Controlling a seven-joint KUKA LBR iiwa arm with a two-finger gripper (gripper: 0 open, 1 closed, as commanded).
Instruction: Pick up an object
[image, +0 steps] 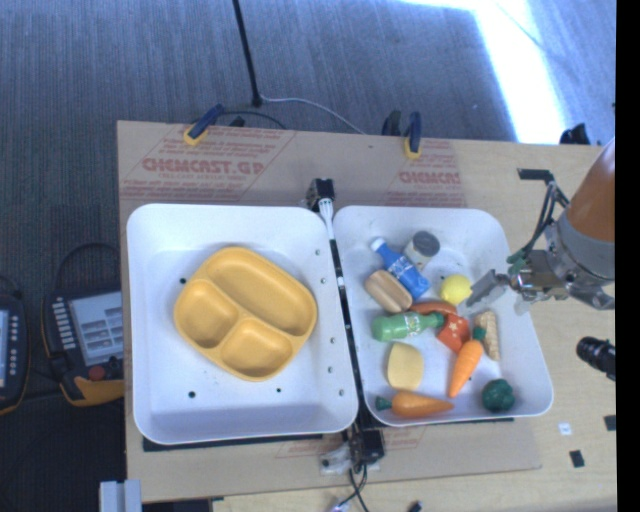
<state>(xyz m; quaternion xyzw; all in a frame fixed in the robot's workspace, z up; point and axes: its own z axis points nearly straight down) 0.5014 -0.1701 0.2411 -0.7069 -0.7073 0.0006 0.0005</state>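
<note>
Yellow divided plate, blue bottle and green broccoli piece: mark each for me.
Yellow divided plate (246, 312): camera view, on the ridge between its compartments.
Blue bottle with white cap (402, 268): camera view, on its blue body.
Green broccoli piece (498, 395): camera view, on its dark green top.

Two white bins (150, 330) are sitting side by side; one yellow tray (245, 312), two carrots (464, 367), two bottles (400, 266), one broccoli (498, 395).

Dark grey carpet floor (120, 60) around a tan desk (290, 165), bright light patch (540, 60) at upper right of frame.
</note>
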